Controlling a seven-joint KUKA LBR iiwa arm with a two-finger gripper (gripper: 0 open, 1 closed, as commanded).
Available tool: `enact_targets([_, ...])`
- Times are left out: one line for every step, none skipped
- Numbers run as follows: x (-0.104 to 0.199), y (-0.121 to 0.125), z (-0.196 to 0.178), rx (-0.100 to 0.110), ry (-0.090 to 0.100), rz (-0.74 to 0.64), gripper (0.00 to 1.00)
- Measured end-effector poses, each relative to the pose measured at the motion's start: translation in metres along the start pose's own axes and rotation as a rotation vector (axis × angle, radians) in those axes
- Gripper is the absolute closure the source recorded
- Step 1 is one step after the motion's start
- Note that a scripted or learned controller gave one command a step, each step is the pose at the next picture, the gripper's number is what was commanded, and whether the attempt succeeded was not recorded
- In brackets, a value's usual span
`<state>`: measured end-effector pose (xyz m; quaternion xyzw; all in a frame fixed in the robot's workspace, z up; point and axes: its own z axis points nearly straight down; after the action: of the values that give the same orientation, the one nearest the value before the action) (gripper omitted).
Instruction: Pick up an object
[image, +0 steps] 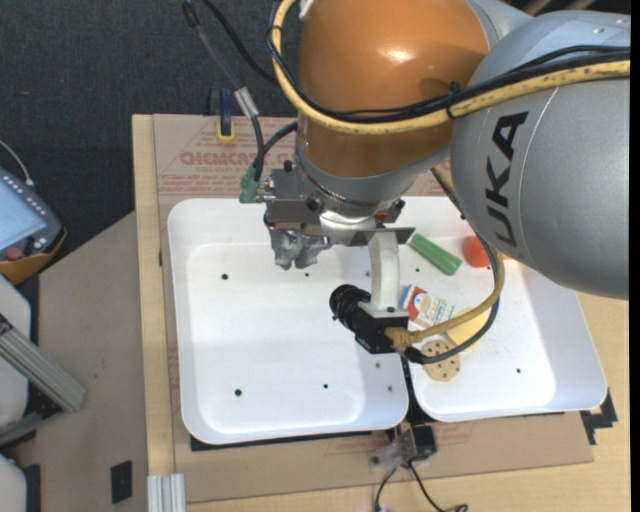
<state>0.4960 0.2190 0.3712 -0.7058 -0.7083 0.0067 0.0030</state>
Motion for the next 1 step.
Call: enact_targets([-0.0766,-0.0175,-0.0357,-0.017,0.005,0.011,1.00])
